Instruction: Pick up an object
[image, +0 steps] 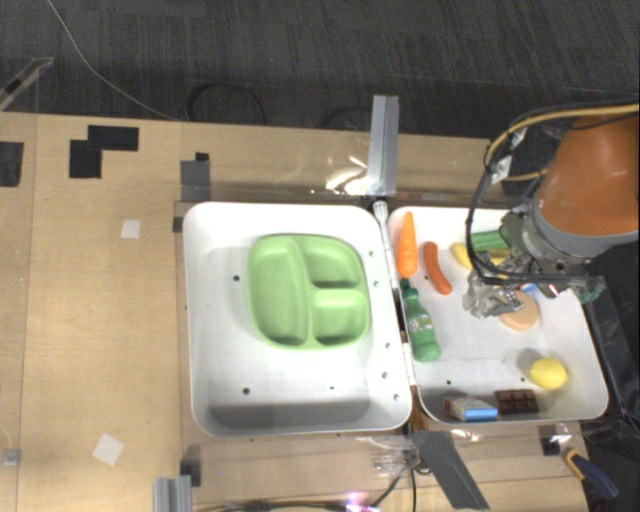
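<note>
My gripper (493, 300) hangs low over the right bin (470, 375), near its middle right. Directly beside it on the right lies a tan, round flat piece (522, 316), partly covered by the gripper. An orange carrot (406, 246) and a red sausage (437, 268) lie at the bin's upper left. A green bottle (421, 328) rests along the left wall. A yellow lemon (547, 373) sits at the lower right. I see a green item (488, 241) and a yellow one (460, 254) behind the gripper, partly hidden.
The left bin (215, 330) holds a light green divided tray (306, 289). A small box with a blue edge (470, 408) and a dark brown bar (518, 402) lie along the right bin's front wall. A metal post (384, 140) stands behind the bins' divider.
</note>
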